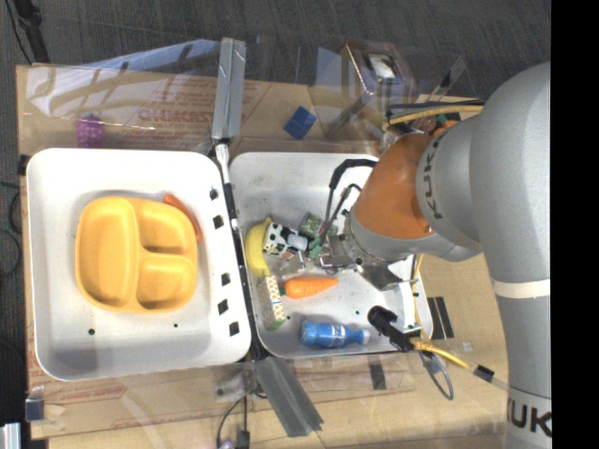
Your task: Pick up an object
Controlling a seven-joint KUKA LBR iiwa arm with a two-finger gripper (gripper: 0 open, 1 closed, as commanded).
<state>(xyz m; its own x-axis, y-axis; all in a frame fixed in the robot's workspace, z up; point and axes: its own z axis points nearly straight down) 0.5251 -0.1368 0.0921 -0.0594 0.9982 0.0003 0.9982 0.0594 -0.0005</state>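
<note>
**Grey arm point(496, 176) low over the right-hand bin point(281, 165), grip unreadable**

Smooth grey casing takes up the view's right side. A glossy orange band point(393, 199) rounds off the wrist above the gripper point(328, 251). The gripper hangs over the middle of the right-hand bin, a cluster of small metal parts and dark cable. The wrist covers so much of it that I cannot tell whether it is set wide or narrow, or whether anything is in it.

The loose things to pick all lie in this bin.
- A tapered, matte orange carrot point(309, 288) lies just beside the gripper, toward the view's bottom, with its thin end pointing to the view's right.
- A small green-and-white piece point(311, 224) sits close against the gripper's upper side.
- A white block with black spots point(274, 239) sits to the gripper's left.
- A curved yellow piece point(253, 251) sits next to the block, by the bin's left wall.
- A narrow patterned strip point(273, 302) runs below them along the same wall.
- A shiny blue bottle point(332, 333) lies on its side near the front wall, apart from the carrot.

The arm's bulk hides the bin's right-hand part.

The left-hand bin point(56, 176) is white and shallow with rounded corners. It holds a yellow plastic plate point(136, 251) moulded into three compartments. A small orange thing point(176, 202) shows at the plate's upper right edge.

A grey metal bar point(229, 92) runs up from the seam between the bins. Both bins rest on brown cardboard point(140, 110). Beyond the bins, a blue block point(300, 122) and a purple piece point(89, 129) lie on the cardboard, well apart from each other.
</note>
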